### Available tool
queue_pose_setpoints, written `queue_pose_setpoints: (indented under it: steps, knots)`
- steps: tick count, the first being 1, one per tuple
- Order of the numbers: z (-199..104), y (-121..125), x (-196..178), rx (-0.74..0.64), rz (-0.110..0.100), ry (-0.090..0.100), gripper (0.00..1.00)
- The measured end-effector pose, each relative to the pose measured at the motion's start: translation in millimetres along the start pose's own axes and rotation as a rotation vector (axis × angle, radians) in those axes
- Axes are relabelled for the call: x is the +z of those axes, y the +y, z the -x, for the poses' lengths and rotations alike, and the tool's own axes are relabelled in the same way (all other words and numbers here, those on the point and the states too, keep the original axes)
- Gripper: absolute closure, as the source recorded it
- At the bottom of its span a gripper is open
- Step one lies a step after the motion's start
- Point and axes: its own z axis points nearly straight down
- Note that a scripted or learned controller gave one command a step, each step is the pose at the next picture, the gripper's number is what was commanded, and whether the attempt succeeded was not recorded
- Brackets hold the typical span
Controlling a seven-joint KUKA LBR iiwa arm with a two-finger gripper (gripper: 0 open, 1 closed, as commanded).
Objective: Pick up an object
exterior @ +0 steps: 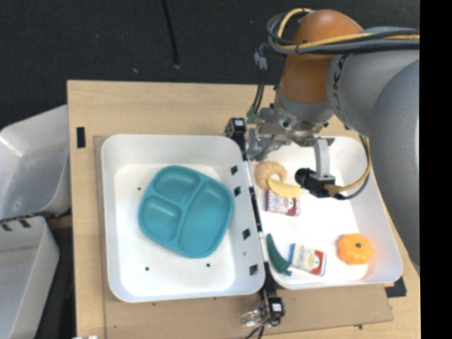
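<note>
My gripper (262, 145) hangs below the orange wrist band, over the far left corner of the right bin (353, 154). Just below it lies a tan bagel (268, 170), with a yellow banana (285, 188) against the bagel's lower edge. A small purple-and-white carton (282, 204) lies beneath the banana. Toward the bin's front lie a green tool-like piece (277, 256), a red-and-white box (308, 260) and an orange pumpkin (354, 249). I see nothing held in the gripper.
The left bin (120, 260) holds a blue divided plate (186, 211) in its middle. A black cable end (316, 183) dangles from the arm beside the banana. The arm's grey bulk covers the right bin's far right side.
</note>
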Motion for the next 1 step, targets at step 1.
queue_pose_setpoints:
  steps: [1]
  knots:
    - [-49.8, -4.4, -3.6, -0.002, 0.000, 0.002, 1.00]
